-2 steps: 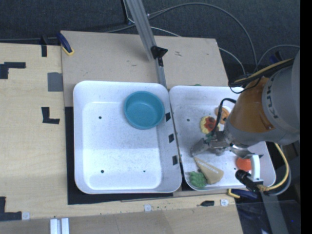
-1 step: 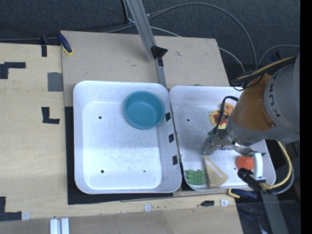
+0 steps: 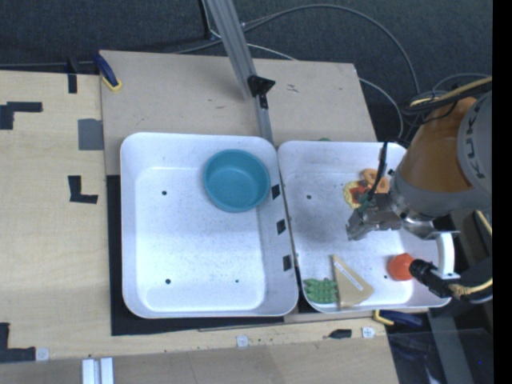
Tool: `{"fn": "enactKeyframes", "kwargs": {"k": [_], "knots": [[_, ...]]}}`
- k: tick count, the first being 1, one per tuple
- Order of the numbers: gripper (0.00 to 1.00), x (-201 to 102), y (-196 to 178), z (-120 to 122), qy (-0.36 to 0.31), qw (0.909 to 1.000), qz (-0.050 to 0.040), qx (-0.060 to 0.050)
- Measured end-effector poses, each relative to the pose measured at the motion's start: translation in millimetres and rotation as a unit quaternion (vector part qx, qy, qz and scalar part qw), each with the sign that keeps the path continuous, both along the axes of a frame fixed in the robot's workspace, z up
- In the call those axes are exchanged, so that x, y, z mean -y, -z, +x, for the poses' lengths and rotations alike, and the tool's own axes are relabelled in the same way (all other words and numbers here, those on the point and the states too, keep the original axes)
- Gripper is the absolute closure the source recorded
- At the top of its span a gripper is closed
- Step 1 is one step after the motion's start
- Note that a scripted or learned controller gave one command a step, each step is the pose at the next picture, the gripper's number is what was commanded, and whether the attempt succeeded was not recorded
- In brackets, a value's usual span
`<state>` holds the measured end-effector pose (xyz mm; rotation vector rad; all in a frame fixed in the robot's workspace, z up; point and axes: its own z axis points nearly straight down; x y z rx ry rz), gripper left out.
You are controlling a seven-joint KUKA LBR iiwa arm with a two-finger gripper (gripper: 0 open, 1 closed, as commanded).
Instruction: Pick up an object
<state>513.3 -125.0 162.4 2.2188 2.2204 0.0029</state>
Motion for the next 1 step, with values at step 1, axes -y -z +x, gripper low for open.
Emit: {"fn": "enactKeyframes", "kwargs": {"k": [1], "knots": [[1.0, 6.0, -44.6, -3.8, 0.0, 1.0, 0.0, 0.0]]}}
